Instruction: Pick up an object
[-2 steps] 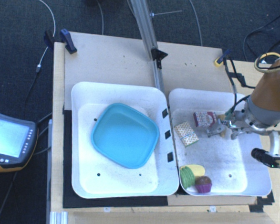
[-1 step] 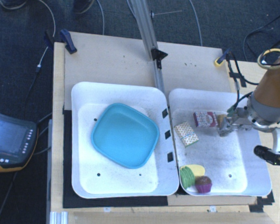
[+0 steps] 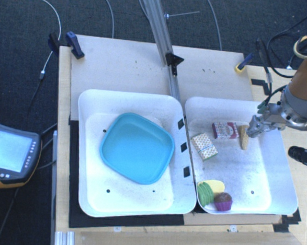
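The right bin (image 3: pixel 276 170) holds several small objects. A red and white packet (image 3: pixel 225 130) lies near its back, with a tan stick-shaped piece (image 3: pixel 243 137) just to its right. A pale patterned box (image 3: pixel 204 146) sits by the bin's left wall. At the front lie a green and yellow toy (image 3: pixel 209 190) and a purple one (image 3: pixel 223 201). My gripper (image 3: pixel 251 128) hangs low over the back right of this bin, right beside the top of the tan piece. Nothing shows in its grasp.
A large blue square plate (image 3: pixel 137 147) fills the middle of the left bin (image 3: pixel 89 141). A grey pole (image 3: pixel 162 36) slants down to the divider between the bins. A teach pendant (image 3: pixel 9 155) lies on the floor at the left. Blue clamps (image 3: pixel 75 45) hold the board's corners.
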Robot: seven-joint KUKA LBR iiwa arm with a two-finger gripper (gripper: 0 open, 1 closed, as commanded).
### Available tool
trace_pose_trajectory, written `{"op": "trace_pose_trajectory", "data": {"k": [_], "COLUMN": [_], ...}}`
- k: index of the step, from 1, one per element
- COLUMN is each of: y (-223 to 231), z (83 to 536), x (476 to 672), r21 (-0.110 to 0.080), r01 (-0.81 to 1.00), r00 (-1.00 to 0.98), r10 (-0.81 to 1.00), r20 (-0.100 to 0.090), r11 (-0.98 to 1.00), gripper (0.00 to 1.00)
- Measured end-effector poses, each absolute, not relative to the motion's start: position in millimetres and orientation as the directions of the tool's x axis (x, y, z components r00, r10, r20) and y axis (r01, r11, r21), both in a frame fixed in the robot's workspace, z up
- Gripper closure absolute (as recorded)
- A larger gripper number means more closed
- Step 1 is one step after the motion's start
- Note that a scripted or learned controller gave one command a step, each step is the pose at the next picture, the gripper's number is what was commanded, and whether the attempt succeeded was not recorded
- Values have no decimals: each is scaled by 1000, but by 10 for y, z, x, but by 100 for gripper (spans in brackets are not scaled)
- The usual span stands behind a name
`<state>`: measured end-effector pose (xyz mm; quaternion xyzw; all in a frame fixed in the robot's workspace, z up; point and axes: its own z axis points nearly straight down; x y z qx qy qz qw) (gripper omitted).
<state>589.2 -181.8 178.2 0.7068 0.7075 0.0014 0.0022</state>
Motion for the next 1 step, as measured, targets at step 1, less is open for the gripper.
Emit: {"op": "trace_pose_trajectory", "data": {"k": [1], "y": [-1825], "z": [2217], "x": [5942], "r21": [5], "r01": [1000], "r00": [0], "r10": [1000], "r20": [-1], "r11": [0], "gripper": [100]}}
